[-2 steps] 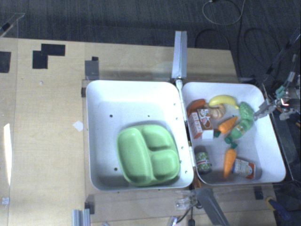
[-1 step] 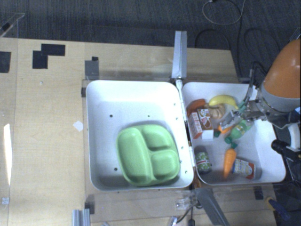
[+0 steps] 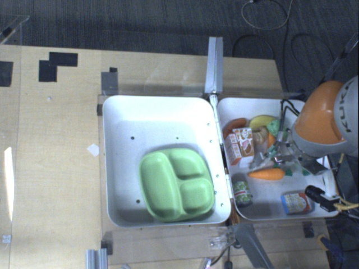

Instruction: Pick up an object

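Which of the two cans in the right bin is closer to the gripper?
The blue-labelled can, lying near the bin's front right corner, looks somewhat closer to the gripper. The dark green-labelled can sits by the left wall, beyond the carrot.

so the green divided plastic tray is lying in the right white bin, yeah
Not quite: the camera view shows the green divided plastic tray lying in the left white bin. The right white bin holds the small food items instead.
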`<state>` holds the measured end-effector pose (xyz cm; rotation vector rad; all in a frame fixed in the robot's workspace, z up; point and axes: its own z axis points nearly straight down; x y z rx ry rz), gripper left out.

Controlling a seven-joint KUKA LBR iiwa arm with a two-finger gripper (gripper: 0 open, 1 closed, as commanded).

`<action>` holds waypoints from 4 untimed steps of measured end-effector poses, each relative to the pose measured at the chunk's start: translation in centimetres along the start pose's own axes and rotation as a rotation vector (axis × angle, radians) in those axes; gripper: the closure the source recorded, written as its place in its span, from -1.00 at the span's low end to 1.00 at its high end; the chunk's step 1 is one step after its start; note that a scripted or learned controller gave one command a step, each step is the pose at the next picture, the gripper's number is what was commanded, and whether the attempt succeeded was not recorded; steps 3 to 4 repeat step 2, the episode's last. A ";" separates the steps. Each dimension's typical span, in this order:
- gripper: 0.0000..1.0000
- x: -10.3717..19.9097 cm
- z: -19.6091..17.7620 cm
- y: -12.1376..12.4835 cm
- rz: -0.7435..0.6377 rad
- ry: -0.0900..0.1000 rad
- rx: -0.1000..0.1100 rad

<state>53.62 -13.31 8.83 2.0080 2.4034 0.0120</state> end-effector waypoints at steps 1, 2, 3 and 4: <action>1.00 0.0 -0.9 0.3 -0.003 0.000 -0.004; 1.00 6.8 -11.8 1.5 -0.025 0.003 0.011; 1.00 6.8 -11.8 1.5 -0.025 0.003 0.011; 1.00 6.8 -11.8 1.5 -0.025 0.003 0.011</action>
